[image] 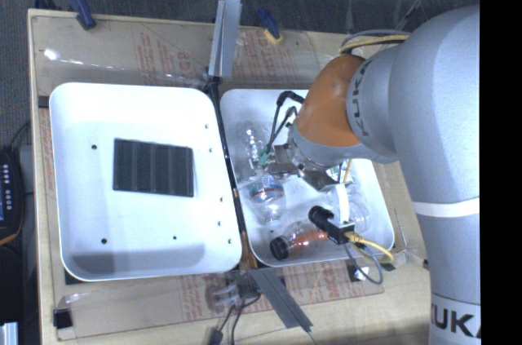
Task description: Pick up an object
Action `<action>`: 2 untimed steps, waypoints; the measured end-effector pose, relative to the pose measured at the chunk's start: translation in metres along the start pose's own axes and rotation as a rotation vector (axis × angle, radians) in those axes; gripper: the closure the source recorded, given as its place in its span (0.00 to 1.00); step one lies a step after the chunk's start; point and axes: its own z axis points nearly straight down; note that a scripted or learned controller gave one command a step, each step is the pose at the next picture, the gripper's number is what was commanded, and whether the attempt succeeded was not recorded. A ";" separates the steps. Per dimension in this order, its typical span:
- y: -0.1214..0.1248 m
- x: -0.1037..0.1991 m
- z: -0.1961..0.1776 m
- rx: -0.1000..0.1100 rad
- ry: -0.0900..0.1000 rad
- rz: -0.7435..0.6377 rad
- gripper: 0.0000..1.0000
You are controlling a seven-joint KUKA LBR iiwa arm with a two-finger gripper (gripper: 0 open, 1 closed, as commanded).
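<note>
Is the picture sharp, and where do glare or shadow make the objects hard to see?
Camera view: fairly soft overall; the clear bottles nearly vanish against the bright right bin; the arm hides that bin's upper right; a grey shadow lies in the left bin along its near wall.

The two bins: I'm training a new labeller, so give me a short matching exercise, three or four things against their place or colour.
Things:
1. dark ribbed rectangle
2. clear plastic bottle
3. orange band
4. blue clamp

Places or colours:
A. on the arm, above the right bin
B. on the floor of the left bin
C. at the bench's far left edge
D. lying in the right bin

Pairs: 1-B, 2-D, 3-A, 4-C
</note>
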 end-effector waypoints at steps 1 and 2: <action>0.001 0.001 -0.010 -0.001 -0.001 -0.006 1.00; 0.100 0.052 -0.102 0.016 0.002 -0.100 1.00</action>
